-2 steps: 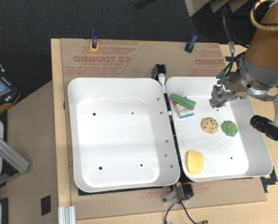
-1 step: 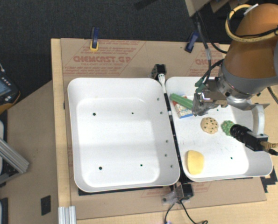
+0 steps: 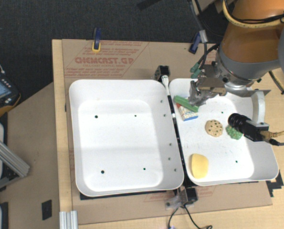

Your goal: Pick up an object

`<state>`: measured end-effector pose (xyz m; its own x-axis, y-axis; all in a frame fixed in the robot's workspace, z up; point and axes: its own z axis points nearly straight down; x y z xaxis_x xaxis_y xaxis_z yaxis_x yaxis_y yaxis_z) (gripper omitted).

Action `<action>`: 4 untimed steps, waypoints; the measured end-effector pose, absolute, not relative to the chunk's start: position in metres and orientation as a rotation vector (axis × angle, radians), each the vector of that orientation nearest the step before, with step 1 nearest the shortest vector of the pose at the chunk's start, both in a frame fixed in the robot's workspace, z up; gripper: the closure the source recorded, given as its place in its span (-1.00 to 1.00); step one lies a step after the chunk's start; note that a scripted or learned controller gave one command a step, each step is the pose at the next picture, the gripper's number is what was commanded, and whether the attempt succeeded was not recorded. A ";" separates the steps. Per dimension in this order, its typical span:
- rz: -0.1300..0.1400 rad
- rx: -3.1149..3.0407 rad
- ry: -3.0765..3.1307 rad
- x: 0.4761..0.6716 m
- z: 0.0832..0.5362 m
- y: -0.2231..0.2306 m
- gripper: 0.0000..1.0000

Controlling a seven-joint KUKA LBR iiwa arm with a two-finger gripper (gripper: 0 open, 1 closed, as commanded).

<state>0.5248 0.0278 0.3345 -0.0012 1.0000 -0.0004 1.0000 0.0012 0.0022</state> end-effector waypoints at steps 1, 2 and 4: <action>-0.004 2.226 2.221 0.490 0.293 -0.033 1.00; 0.008 2.211 2.228 0.479 0.341 0.047 1.00; -0.008 2.230 2.217 0.500 0.321 0.039 1.00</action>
